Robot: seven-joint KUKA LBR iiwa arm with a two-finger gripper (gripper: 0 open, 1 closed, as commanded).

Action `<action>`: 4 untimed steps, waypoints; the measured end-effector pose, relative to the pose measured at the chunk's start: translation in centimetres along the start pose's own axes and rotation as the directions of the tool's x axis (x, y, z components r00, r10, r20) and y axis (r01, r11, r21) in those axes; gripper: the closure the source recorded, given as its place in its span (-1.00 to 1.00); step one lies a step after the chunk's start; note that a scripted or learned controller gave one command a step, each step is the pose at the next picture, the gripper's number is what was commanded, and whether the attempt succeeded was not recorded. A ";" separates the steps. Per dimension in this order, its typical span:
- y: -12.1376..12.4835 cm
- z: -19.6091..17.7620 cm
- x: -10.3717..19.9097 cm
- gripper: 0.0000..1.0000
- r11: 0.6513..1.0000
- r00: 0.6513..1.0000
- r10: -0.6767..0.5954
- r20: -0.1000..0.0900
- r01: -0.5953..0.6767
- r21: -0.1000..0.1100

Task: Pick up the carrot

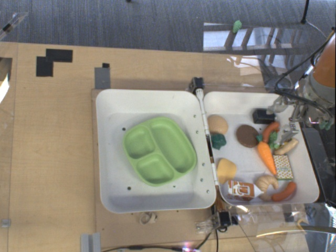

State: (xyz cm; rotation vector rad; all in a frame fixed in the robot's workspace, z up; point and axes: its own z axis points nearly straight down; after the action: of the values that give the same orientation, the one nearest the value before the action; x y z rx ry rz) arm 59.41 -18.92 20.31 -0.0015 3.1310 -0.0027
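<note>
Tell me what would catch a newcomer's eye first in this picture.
The lime-green divided plate stands out first, sitting alone in the middle of the left bin. Next comes the clutter of toy food in the right bin, above all the bright orange carrot right of centre, with the end effector just above it.

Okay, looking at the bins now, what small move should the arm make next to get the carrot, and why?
Probably shift the hand a little toward the left bin and lower it. It sits at the carrot's green top, while the orange body lies just beside it, with nothing visibly between its fingers.
</note>
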 end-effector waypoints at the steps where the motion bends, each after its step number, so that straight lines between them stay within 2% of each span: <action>1: -1.8 11.0 3.5 -1.00 0.995 0.995 -0.095 0.014 0.095 0.006; 2: -1.6 9.7 3.0 1.00 0.995 0.994 -0.104 0.025 0.103 0.010; 3: 3.0 1.5 2.0 1.00 0.988 0.988 0.154 0.007 -0.154 -0.001; 4: 2.9 1.7 2.1 -1.00 0.988 0.988 0.156 0.003 -0.156 0.000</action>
State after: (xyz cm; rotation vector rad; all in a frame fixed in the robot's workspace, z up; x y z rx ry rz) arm 57.32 -16.06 18.59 0.2431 3.1182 -0.0015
